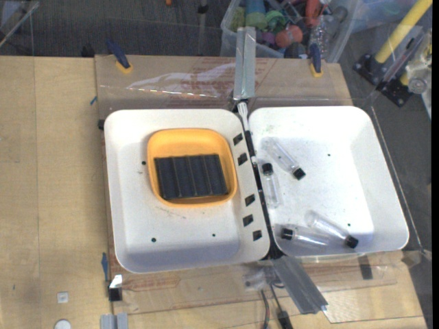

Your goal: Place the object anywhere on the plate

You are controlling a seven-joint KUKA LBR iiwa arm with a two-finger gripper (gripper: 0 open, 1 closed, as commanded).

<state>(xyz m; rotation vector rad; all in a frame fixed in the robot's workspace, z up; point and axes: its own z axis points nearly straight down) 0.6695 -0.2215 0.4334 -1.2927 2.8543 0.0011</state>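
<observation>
An orange plate (pixel 159 144) with rounded corners sits in the left bin (pixel 130 232). A dark ribbed rectangular block (pixel 191 177) lies flat on the plate, covering most of its middle. In the right bin (pixel 370 184) lie several clear plastic tubes with black caps: one (pixel 285 160) near the upper middle, one (pixel 268 181) by the divider, and two (pixel 330 229) close to the front wall.
A metal divider strip (pixel 244 74) runs between the bins from the back. Blue clamps (pixel 122 57) hold a plastic sheet at the bench's rear. A clear tub of colourful toys (pixel 288 12) stands behind the bench.
</observation>
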